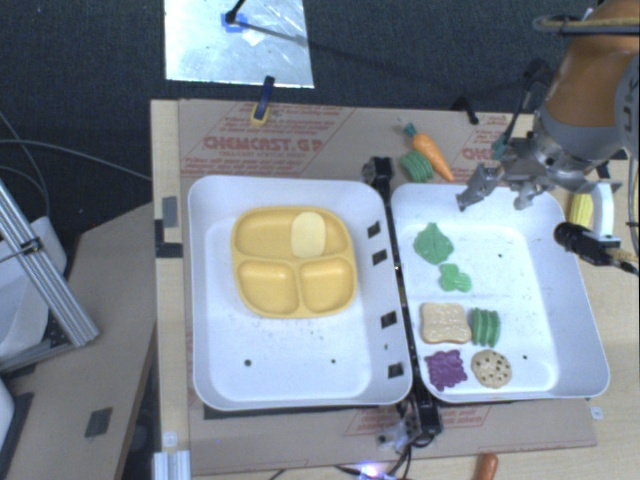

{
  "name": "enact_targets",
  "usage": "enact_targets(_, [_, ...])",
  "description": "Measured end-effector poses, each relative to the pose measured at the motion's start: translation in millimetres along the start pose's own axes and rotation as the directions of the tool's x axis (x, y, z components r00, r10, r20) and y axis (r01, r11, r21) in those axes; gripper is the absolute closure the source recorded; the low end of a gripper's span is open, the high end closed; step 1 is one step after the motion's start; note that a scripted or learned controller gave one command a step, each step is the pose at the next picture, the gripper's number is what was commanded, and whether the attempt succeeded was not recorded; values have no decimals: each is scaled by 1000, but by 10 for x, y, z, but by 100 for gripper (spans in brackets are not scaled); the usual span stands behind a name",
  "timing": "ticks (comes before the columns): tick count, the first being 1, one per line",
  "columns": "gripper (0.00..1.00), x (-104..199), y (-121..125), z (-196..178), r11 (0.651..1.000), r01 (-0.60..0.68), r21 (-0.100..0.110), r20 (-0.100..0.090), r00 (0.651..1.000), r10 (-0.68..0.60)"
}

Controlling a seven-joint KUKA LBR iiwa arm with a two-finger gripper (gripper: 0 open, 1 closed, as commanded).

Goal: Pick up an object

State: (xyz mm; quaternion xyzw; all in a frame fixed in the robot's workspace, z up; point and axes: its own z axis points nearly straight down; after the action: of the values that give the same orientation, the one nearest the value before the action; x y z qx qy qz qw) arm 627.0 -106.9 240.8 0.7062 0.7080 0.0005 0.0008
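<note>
White bins: two shallow ones side by side on a brown cardboard sheet (300, 133), left bin (215, 368) and right bin (575, 313).
Left bin contents: yellow divided plate (294, 261) with three sections, near the bin's upper middle; pale yellow oval piece (308, 234) lying in the plate's upper section.
Right bin contents: green leafy toy (433, 243) near the upper left; smaller green piece (455, 279) just below it; tan bread slice (444, 322) lower down; green bean pod (485, 325) just right of the bread; purple grape bunch (446, 369) and round cookie (491, 368) side by side along the lower edge.
Arm: grey with orange band (598, 68), reaching in from the right above the right bin's top rim.
Gripper (500, 195): hanging over the upper edge of the right bin, two fingers spread apart, nothing between them, tips pointing down and left.
Gap to toys: green leafy toy nearest, below and left of the fingertips, not touching.
Outside the bins: orange carrot (431, 149) and green vegetable (416, 166) on the cardboard above the right bin; yellow corn cob (580, 208) beside the right bin's upper right corner, partly hidden by the arm.
Background: silver foil square (240, 28) on dark carpet above the bench.
</note>
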Motion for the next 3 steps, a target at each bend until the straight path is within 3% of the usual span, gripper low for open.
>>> enact_targets(1, [0, -645, 391, 1505, 1000, -5, 6, 0, 1000, 5])
enact_targets(2, [0, 464, -815, 516, 1000, 8, 3, -6, 1000, -8])
enact_targets(3, [0, 2085, -923, 563, 1000, 17, 1, -8, 1000, -17])
